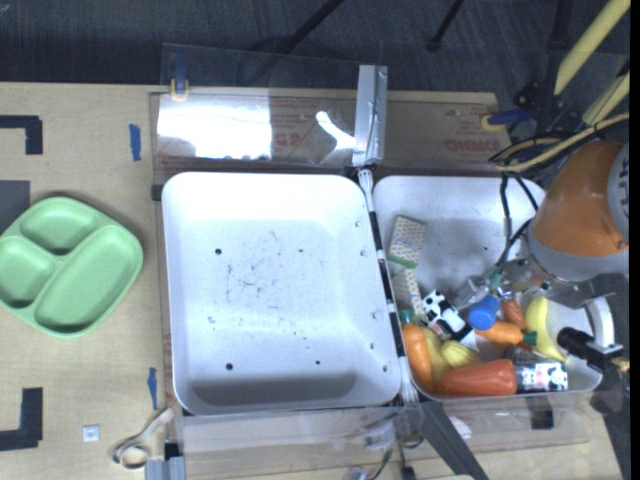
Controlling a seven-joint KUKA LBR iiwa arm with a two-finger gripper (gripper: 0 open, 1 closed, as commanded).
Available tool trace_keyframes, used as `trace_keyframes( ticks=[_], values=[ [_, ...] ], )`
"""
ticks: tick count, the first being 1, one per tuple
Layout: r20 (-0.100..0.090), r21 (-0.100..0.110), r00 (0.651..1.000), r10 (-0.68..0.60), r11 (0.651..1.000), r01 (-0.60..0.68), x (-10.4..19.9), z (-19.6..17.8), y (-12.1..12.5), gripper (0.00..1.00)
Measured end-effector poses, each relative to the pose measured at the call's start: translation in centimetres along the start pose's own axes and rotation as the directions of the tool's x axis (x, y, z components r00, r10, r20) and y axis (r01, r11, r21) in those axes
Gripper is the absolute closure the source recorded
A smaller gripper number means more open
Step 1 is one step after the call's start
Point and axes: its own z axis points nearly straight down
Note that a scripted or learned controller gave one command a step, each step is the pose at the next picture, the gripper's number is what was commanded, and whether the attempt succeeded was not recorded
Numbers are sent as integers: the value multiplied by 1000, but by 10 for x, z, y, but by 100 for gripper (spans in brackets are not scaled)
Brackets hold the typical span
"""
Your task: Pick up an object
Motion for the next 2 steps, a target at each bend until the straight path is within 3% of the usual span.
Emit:
trace_keyframes(
  ticks=[1, 2],
  values=[
    [1, -6, 1000, 1, 1000, -1, -1, -11, 2, 100],
    [-4, 4, 974, -228, 974, 228, -7, -139, 10, 100]
  ],
)
